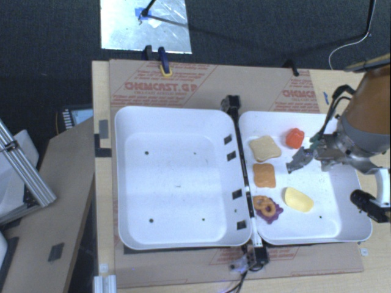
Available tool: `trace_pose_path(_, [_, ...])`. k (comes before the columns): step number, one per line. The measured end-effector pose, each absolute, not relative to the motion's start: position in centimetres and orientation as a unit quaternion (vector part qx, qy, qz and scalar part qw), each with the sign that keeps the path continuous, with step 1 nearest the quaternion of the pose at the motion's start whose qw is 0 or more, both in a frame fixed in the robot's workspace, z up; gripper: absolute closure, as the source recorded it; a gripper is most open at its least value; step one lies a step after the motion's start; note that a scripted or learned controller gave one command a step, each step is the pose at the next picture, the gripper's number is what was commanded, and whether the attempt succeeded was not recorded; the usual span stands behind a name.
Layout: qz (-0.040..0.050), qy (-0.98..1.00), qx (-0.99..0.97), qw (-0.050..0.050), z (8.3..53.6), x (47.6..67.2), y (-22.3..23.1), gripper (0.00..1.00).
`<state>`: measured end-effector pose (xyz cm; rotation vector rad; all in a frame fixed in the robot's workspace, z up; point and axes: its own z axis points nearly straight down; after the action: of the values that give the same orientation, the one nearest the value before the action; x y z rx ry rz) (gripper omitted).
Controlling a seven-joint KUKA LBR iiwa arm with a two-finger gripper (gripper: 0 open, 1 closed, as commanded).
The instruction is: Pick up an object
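Observation:
The right bin (342, 224) holds several toy food pieces: a tan bread slice (264, 147), an orange square cracker (264, 175), a red-orange piece (294, 137), a yellow lump (298, 199) and a purple-and-orange piece (267, 207). My gripper (297, 161) hangs over the right bin, between the red-orange piece and the yellow lump, just right of the cracker. Nothing shows between its fingers. The arm reaches in from the right with its orange band (374, 99) above the wrist.
The left bin (134, 133) lies beside the right one, with a black hinge strip (241, 163) between them. Both rest on a cardboard sheet (183, 84). A metal plate (145, 17) lies at the back, and an aluminium frame (21, 170) stands at the left.

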<state>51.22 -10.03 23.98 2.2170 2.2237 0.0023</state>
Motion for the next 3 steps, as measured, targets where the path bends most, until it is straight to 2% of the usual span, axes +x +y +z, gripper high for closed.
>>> trace_pose_path(1, [0.0017, 0.709, 0.705, 0.002, 25.1, 51.3, -10.0, 1.0])
trace_pose_path(2, [0.0087, 0.711, 0.703, 0.006, 40.8, 48.8, -2.3, 1.0])
trace_pose_path(3, [0.0057, 0.711, 0.703, 0.004, 49.1, 48.8, 4.2, 1.0])
